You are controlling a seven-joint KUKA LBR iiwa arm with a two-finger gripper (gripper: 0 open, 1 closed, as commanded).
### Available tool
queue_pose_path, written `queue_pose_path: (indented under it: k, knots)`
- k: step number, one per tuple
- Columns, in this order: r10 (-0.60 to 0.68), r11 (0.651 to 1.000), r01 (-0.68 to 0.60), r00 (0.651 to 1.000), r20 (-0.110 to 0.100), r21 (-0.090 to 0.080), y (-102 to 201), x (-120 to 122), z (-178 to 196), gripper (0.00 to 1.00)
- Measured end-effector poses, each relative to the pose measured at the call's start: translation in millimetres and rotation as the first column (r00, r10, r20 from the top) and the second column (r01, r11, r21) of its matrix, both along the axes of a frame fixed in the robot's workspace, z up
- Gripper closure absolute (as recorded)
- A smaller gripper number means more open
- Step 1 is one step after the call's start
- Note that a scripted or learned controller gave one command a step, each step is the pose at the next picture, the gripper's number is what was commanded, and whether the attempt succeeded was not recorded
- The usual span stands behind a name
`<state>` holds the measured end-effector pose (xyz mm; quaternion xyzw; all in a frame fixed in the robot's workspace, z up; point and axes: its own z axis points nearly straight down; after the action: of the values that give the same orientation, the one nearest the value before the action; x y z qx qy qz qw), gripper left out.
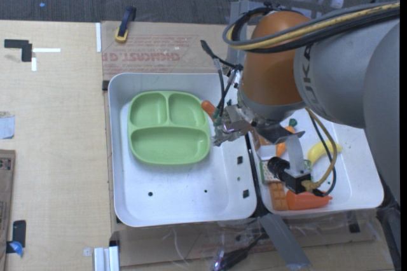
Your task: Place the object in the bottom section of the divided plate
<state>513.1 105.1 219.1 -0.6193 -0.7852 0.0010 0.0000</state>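
1. The plate [168, 126] lies in the left bin [178, 206]. It has two small sections on its far side and one wide bottom section [166, 144] on the side nearest me, with nothing in it yet.
2. The gripper [221, 131] hangs just off the plate's right rim, about level with the ridge that divides the small sections from the wide one. The arm's orange band [273, 63] bulks over it to the right of the plate.
3. A small orange piece [207, 107] sits at the plate's right rim, beside the upper right section and just above and left of the gripper. I take this to be the object, though it is too small to name.
4. From where I stand I cannot tell whether the gripper is clamped on that piece or clear of it, because wrist and cables crowd the spot.
5. What matters next is that the bottom section lies left of the gripper and a little toward me. The orange piece sits on the far side of that line, closer to the upper right section than to the target.
6. If the piece is carried, I judge a short move left and toward me would bring it over the wide section. Released where it is, it would likely land on the rim or in the wrong section.
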Motion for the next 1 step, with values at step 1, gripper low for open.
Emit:
queue_pose_path:
  k: [1]
  knots:
    - [-0.057,0.998,0.057,0.998,-0.002,-0.002,52.8,19.1,7.1,1.0]
